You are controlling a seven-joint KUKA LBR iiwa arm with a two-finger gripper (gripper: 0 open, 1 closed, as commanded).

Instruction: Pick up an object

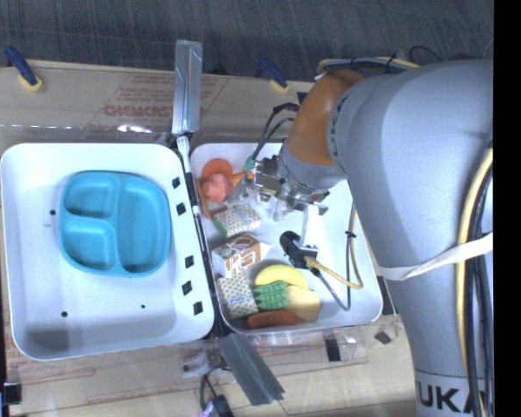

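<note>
A grey KUKA arm is reaching down into the right bin on the counter, its orange band hanging above a crowded heap of toy food. The claw is hovering near the small patterned box and the orange round piece at the bin's far end. Whether it is spread or closed cannot be told, since the wrist is masking the tips, and nothing is showing clearly as gripped. Nearer the camera are lying a carton, a yellow banana and a red sausage. To do this step well, the arm is probably best descending straight onto one isolated item, clearing its neighbours and the trailing cable. The left bin is carrying a blue divided plate.
</note>
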